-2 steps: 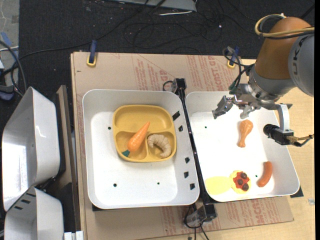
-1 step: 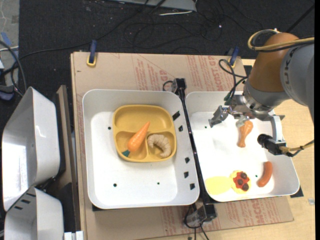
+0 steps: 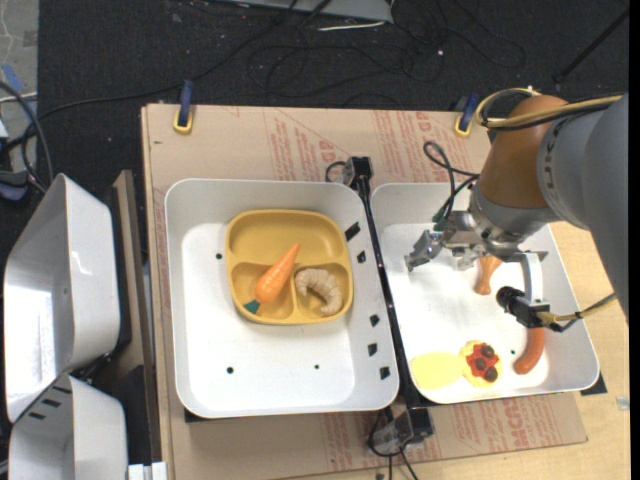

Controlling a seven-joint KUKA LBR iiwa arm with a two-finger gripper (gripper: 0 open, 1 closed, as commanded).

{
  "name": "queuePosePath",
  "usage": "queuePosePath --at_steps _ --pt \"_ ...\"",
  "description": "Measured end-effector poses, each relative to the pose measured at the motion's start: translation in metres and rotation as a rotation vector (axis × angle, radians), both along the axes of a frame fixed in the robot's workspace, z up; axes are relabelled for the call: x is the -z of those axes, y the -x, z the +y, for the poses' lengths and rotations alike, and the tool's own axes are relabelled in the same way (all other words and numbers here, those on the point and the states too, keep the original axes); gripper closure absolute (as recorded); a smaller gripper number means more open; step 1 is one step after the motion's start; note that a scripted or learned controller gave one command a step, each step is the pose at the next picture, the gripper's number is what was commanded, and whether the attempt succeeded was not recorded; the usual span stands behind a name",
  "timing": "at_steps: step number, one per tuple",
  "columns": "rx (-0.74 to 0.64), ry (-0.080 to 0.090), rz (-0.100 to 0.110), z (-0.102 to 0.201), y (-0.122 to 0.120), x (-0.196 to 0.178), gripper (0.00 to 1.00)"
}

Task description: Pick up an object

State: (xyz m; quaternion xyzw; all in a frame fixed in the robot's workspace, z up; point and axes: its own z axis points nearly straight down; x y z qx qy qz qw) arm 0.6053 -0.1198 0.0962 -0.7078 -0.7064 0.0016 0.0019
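Bright, even overhead light; bins (image 3: 200, 298) glare white, image slightly soft.

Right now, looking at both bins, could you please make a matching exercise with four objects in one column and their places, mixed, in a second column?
Objects:
1. carrot
2. shrimp
3. sausage
4. yellow plate

Places:
A. right bin, near its right wall
B. plate's lower right compartment
C. left bin, on its floor
D. plate, lying tilted over the divider into the lower left compartment

Pairs: 1-D, 2-B, 3-A, 4-C
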Motion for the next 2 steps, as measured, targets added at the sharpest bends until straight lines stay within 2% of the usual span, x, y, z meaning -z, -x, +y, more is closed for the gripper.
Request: queuePosePath --at_steps 1,2 --pt "0.0 0.001 -0.006 0.0 -0.002 -0.014 1.0" --pt "0.001 0.001 -0.008 -0.003 -0.001 -0.057 1.0"
